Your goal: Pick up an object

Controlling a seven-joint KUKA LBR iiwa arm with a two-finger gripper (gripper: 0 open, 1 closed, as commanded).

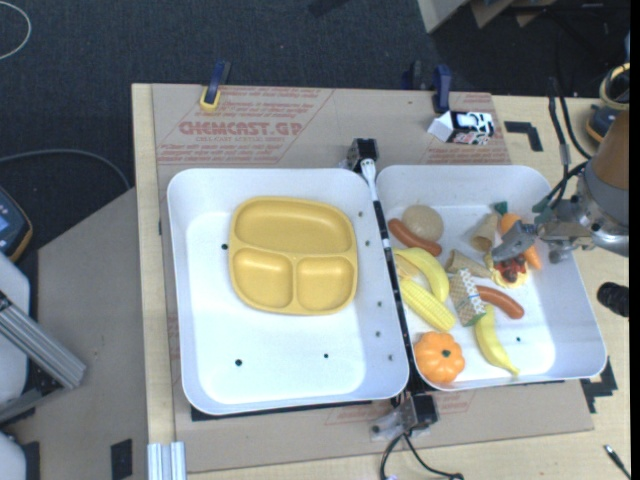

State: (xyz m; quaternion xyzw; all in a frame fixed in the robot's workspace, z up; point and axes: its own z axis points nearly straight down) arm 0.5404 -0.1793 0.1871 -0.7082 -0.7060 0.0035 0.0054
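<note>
Your gripper (520,245) hangs over the right bin (570,353) above an orange-and-red toy (514,264); you cannot tell its state.

We find the arm (612,183) cut off by the right edge. The gripper (520,246) covers small items in the right bin (560,353); we cannot identify them.

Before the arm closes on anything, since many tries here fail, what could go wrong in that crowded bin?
The end effector sits low over small items crowded by the hot dog, so it might catch two things or only nudge them. The bananas and corn cob lie touching, so lifting one could drag another. The pumpkin rests near the right bin's rim and could roll.
</note>
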